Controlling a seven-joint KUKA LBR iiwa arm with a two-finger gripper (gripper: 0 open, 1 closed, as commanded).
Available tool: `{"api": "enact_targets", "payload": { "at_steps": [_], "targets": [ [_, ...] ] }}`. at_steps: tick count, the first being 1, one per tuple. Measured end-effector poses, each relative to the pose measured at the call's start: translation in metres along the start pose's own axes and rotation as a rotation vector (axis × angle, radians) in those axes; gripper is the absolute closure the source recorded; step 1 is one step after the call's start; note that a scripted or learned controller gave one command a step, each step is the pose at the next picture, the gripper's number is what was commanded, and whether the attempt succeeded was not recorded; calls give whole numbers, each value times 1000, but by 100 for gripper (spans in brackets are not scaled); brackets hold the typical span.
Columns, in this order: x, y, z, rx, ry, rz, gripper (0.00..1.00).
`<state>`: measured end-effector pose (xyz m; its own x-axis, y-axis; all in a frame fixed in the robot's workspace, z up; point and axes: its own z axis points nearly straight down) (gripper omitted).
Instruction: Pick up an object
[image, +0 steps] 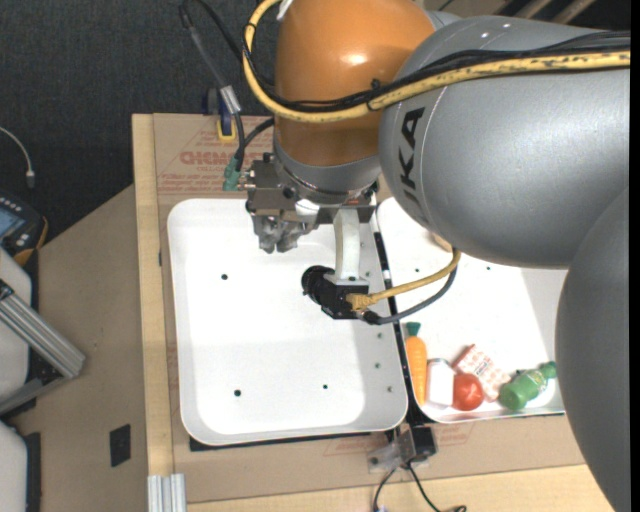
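Arm (500, 130) looms over both bins; gripper (275, 235) hangs above left bin (200, 300), fingers seemingly narrow, holding nothing.

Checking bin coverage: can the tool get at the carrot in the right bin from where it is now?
Probably yes. The tool hangs over the left bin, while the carrot lies at the right bin's near-left edge, uncovered from above. The wall between the bins crowds one side, so a grasp there could be awkward.
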<state>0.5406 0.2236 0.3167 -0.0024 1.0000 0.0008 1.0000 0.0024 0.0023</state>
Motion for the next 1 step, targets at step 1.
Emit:
{"api": "enact_targets", "payload": {
  "at_steps": [1],
  "targets": [
    [1, -37, 33, 10, -3, 1, 100]
  ]
}}
